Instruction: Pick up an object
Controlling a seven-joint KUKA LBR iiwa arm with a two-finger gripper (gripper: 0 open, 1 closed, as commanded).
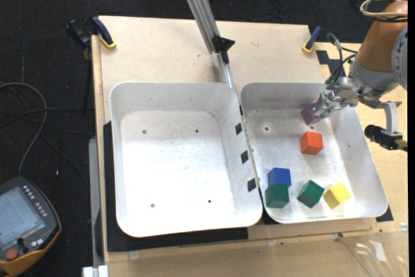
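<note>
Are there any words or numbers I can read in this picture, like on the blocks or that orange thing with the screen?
No text here can be read.
Handheld controller: its screen shows marks, too small and blurred to read.
Blocks, such as the orange block and blue block: plain, no letters or numbers.
White bins: only specks and small holes.

The two white bins (175, 159) look like smooth moulded plastic with a faint sheen, finely speckled with dark flecks. The tabletop (162, 48) beneath is pale, matt wood, like plywood. The coloured blocks, such as the orange block (312, 143), have flat matt faces. A slanted pole (198, 0) is ribbed, silvery metal. The floor (39, 23) is dark and rough, like carpet.
</note>
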